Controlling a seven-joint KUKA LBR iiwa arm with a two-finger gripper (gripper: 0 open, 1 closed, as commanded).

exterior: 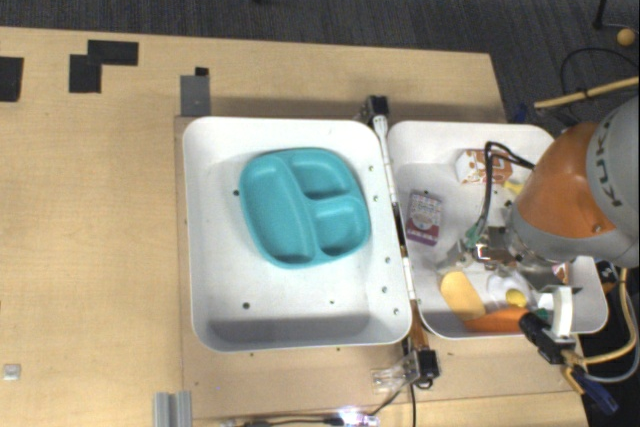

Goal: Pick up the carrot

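Reaching in from the right with the grey arm (pixel 600 165), orange band (pixel 560 190) above the wrist, down into the right bin (pixel 440 140). Holding the jaws low over that bin's middle, above its floor, among cables and metal parts. Impossible to tell whether the jaws are open or closed: hidden by the wrist and too cluttered to read. Nothing seen between them.

Toward the near rim from the jaws, and apart from them: the carrot (pixel 495 320), orange, lying flat and crosswise along the bin's front wall. Not gripped, not touched by the jaws. Partly covered at its right end by the arm's dark fittings.

Between the jaws and the carrot, slightly to the left: a rounded yellow object (pixel 460 292), resting on the bin floor, touching or nearly touching the carrot. To the right of it, near the carrot: a small yellow piece (pixel 515 297), too small to name.

Left of the jaws and a little farther back: a white and purple packet (pixel 424 217), flat on the floor near the bin's left wall. Beyond the jaws, by the far wall: a brown and white wrapper (pixel 478 165), crumpled.

Well to the left of the jaws, across the shared rims: the left bin (pixel 215 245), with a teal divided tray (pixel 303 205) lying in its middle. Under both bins: the pale wooden table (pixel 90 245).
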